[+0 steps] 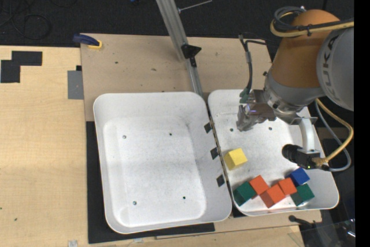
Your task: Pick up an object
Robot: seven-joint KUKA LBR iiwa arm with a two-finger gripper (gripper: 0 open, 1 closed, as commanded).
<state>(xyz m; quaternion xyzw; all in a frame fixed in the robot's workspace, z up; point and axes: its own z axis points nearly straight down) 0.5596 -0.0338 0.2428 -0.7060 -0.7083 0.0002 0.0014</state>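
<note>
My gripper [250,122] hovers in the right white bin [329,196], its grip state impossible to tell. The small yellow cube [235,158] lies just below it, mid-frame. It looks light and rigid; I'd pinch opposite flat faces.

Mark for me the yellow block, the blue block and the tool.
yellow block [235,158], camera view, on its top face, in the right bin.
blue block [299,176], camera view, on its top face, near the right bin's lower corner.
tool [246,122], camera view, at its tip, above the right bin's floor.
</note>
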